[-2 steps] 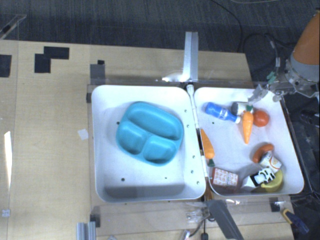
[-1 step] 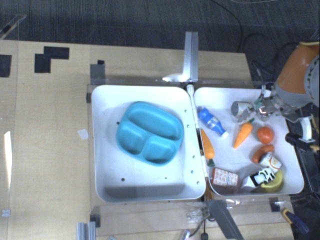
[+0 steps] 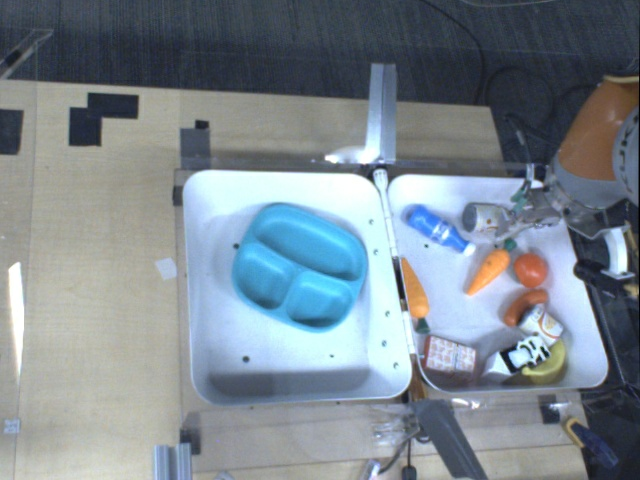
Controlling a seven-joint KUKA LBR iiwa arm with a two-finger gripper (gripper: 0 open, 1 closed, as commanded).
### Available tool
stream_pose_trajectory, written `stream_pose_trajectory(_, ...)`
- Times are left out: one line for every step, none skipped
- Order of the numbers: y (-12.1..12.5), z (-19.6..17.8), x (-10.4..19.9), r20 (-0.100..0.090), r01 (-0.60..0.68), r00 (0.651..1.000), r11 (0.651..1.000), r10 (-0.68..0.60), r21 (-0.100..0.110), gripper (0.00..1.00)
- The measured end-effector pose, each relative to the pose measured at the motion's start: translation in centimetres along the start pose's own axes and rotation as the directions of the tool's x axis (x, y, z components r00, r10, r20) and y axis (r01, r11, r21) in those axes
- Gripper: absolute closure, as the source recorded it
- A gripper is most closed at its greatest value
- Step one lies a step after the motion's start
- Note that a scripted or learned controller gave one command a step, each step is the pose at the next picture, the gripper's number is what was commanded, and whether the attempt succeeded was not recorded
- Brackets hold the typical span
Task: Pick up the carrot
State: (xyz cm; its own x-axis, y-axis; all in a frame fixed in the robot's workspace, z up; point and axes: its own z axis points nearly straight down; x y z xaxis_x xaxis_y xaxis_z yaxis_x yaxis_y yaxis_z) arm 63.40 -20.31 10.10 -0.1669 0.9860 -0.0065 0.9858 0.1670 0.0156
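Gripper (image 3: 528,206) hovers near the right bin's (image 3: 596,368) far right corner, fingers too small to judge, while the carrot (image 3: 487,271) lies tilted on open white floor mid-bin, tomato (image 3: 531,268) just beside it, blue bottle (image 3: 436,227) near, walls well apart.

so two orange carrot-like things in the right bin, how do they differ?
Place: the carrot lies out in the right bin, near the tomato; the second orange piece sits against the bin's left wall.
Pose: the carrot lies diagonally, green top towards the gripper; the second piece runs along the wall.
Look: the carrot shows a green top; none is visible on the second.
Both are orange, tapered.
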Motion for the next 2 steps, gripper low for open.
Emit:
stream_pose_trajectory(0.0,-14.0,3.0,-0.002,-0.094,0.996,0.996,0.094,0.007,1.0)
stream_pose_trajectory(2.3,-14.7,4.9,-0.001,-0.251,0.968,0.968,0.251,0.009,1.0)
